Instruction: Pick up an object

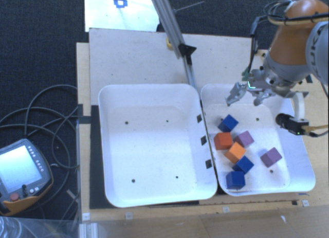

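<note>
The tool [250,94] hangs open and empty above the shallow white plastic right bin [303,172], behind the small blue cube [228,123].

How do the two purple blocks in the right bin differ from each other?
The upper purple block touches the orange block inside the cluster; the lower purple block lies alone, apart from all others. The upper one looks paler, the lower one darker. Both are small cubes in the right bin.
</note>
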Robot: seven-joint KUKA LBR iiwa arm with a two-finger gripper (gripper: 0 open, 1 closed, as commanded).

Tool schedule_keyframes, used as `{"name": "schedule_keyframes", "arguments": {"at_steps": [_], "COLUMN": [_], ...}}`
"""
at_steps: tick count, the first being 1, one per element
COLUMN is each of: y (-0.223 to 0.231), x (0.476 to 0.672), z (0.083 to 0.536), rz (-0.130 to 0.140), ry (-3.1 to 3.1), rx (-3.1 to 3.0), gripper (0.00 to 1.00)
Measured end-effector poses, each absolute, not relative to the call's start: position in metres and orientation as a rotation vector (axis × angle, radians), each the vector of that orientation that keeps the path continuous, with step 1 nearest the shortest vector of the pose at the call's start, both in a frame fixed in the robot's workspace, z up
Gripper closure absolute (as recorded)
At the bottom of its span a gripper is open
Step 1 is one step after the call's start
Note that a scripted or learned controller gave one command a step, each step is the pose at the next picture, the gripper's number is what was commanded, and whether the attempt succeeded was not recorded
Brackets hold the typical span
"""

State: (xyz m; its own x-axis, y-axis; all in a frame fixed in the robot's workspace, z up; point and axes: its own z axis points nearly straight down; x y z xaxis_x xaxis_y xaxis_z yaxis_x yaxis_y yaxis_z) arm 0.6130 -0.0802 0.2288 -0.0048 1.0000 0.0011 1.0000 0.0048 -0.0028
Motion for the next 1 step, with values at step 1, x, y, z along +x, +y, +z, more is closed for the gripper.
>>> {"name": "schedule_keyframes", "arguments": {"at_steps": [1], "y": [-0.0804], "x": [0.6138], "z": [0.2313], "rz": [-0.002], "ry": [-2.226], "rx": [-2.218], "gripper": [0.0]}}
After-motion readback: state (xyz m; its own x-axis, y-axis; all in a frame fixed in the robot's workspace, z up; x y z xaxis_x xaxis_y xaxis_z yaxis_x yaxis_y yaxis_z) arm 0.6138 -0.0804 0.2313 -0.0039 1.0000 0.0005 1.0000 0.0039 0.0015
